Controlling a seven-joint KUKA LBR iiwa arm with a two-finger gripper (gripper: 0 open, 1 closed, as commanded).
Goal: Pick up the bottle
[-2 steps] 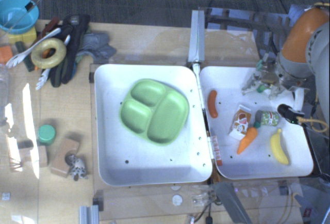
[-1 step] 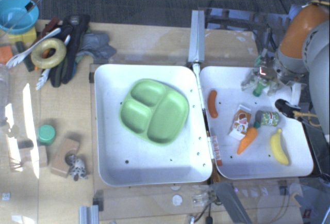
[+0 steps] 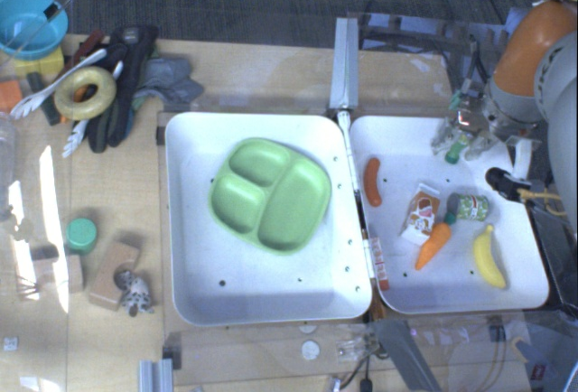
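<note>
Grey arm with orange band (image 3: 535, 42) comes in from the right, gripper (image 3: 467, 130) down over the far right part of the right shallow white bin (image 3: 406, 142). Small clear plastic bottle with a green bit at its near end (image 3: 454, 147) lies in that far right area of the right bin, directly at the gripper tip, tilted. Contact is unclear, and I cannot tell whether the gripper is spread or closed on anything, as the parts blur together there. Also in the right bin: orange-red sausage (image 3: 371, 182) along the left wall, lengthwise near to far; small white carton with red print (image 3: 422, 214) in the middle; orange carrot with green top (image 3: 434, 243) just near of the carton, touching or nearly so; green-labelled can on its side (image 3: 470, 207) right of the carton; yellow banana (image 3: 489, 256) near right, apart from the carrot. The bottle is well apart from all of these. Left shallow white bin (image 3: 181, 228) holds a light green divided plate (image 3: 271, 193), roughly centred. On the wooden desk (image 3: 108, 191) left of the bins: blue bowl (image 3: 31, 21) at the far left corner, yellow ring (image 3: 86, 92), grey cloth (image 3: 172, 79), green round cap (image 3: 81, 235), wooden block (image 3: 114, 271).
</note>
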